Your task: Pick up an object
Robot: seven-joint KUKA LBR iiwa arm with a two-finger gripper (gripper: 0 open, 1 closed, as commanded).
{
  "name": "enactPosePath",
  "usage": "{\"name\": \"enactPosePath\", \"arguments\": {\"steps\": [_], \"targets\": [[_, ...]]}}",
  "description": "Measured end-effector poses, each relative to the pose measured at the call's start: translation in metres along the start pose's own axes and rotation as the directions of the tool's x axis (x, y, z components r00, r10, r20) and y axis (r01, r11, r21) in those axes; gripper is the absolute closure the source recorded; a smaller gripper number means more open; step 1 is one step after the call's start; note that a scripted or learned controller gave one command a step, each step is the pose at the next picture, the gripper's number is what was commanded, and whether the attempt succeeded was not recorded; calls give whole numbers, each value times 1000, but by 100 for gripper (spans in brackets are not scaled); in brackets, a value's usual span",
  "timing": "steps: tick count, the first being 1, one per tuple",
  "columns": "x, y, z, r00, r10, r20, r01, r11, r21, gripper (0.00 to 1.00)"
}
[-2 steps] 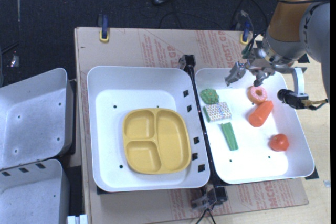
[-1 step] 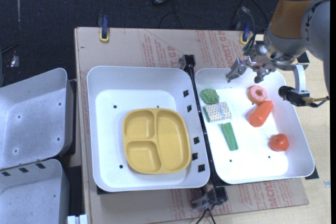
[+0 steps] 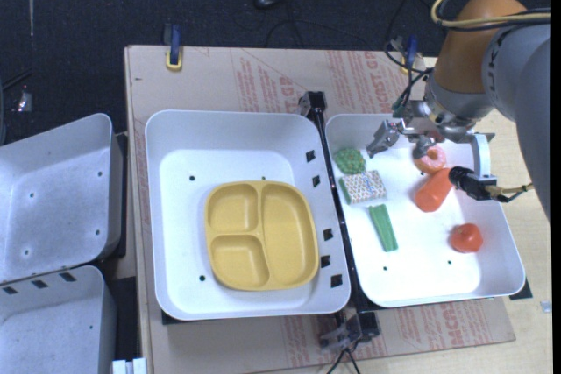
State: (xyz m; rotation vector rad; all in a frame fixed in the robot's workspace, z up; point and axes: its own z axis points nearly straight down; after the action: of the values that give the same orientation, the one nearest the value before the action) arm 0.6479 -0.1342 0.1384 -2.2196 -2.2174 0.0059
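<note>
From above, the surface (image 3: 228,83) carries two shallow white bins side by side. The left bin (image 3: 175,136) holds a yellow divided plate (image 3: 261,234) lying flat near its middle. The right bin (image 3: 491,276) holds the loose things: a green round piece (image 3: 350,160) near its upper left corner, a patterned block (image 3: 363,186) just below it, a green stick (image 3: 383,227) lower still, an orange cylinder (image 3: 431,191) tilted near the middle, a red ball-like piece (image 3: 465,237) toward the lower right, and a pink ring (image 3: 430,158) just above the cylinder.

The grey arm (image 3: 517,57) reaches in from the right, with its hand (image 3: 419,134) hanging over the upper part of the right bin, just above the pink ring. Whether the hand is spread or pressed together cannot be told from this angle, and no object is seen between its tips.
</note>
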Motion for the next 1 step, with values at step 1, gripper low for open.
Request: {"name": "enactPosePath", "arguments": {"steps": [1], "targets": [[-1, 3, 42, 1000, 0, 3, 0, 1000, -14, 0]]}}
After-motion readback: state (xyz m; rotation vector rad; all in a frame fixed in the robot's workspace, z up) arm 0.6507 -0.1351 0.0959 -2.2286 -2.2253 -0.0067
